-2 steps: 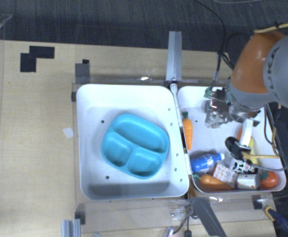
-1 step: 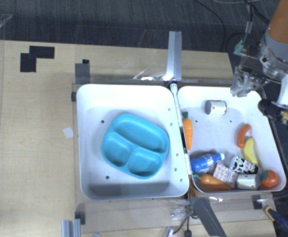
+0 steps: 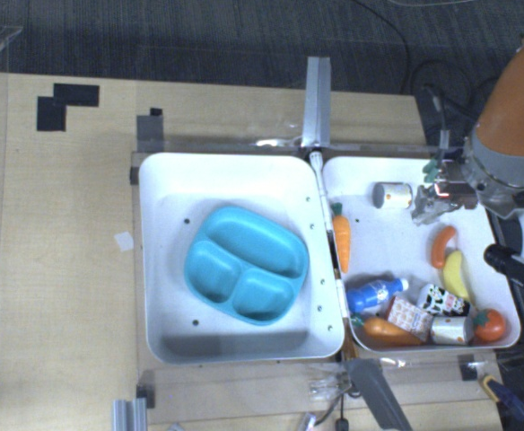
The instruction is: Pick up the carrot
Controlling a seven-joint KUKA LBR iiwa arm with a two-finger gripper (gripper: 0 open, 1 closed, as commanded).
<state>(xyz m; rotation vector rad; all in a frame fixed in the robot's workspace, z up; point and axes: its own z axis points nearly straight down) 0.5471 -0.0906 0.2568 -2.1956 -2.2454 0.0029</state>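
At the near rim of the right bin [image 3: 510, 330] a crowd of things sits packed together: a blue bottle [image 3: 375, 294], an orange vegetable piece [image 3: 389, 331], a small printed box [image 3: 408, 315], a black-and-white carton [image 3: 444, 301], a pale can [image 3: 449, 331] and a tomato [image 3: 490, 325]. A banana [image 3: 457, 273] lies just behind them beside an orange-red pepper [image 3: 441, 245], both toward the bin's right side.

The carrot [image 3: 341, 240] lies lengthwise along the left wall of the right bin, touching or almost touching the divider between the bins, green top pointing to the far side. Bare white floor spreads to its right, up to the middle of the bin.

A small grey can [image 3: 392, 194] lies on its side near the far wall. The gripper [image 3: 431, 201] hangs just to its right, above the far part of the bin and well apart from the carrot; nothing shows between its fingers, and how wide they stand cannot be made out.

The left bin [image 3: 163, 268] holds a blue divided tray [image 3: 245, 264], set at a slant, with bare floor all round it.
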